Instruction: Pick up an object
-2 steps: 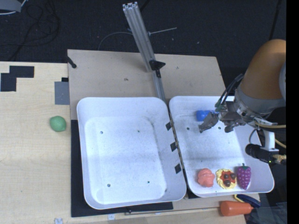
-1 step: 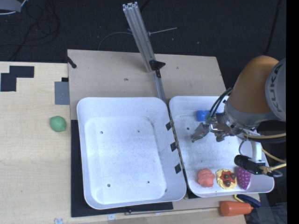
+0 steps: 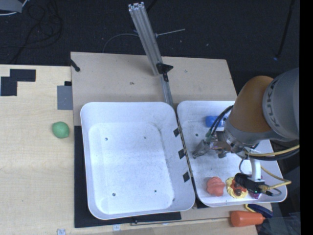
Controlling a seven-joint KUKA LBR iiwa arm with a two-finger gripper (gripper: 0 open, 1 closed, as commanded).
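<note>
My gripper hangs low over the middle of the right bin, near its left wall, with the grey and orange arm reaching in from the right. A blue object lies just behind the gripper, partly hidden by the wrist. A salmon-red lump rests near the bin's front edge, in front of the gripper and apart from it. Right of the lump sits a small yellow and red item. Nothing shows in the gripper's grasp.
The left bin stands beside the right one, sharing a middle wall with black clips. A green ball lies on the bench at far left. An orange object lies outside the right bin's front. A metal rail slants up behind the bins.
</note>
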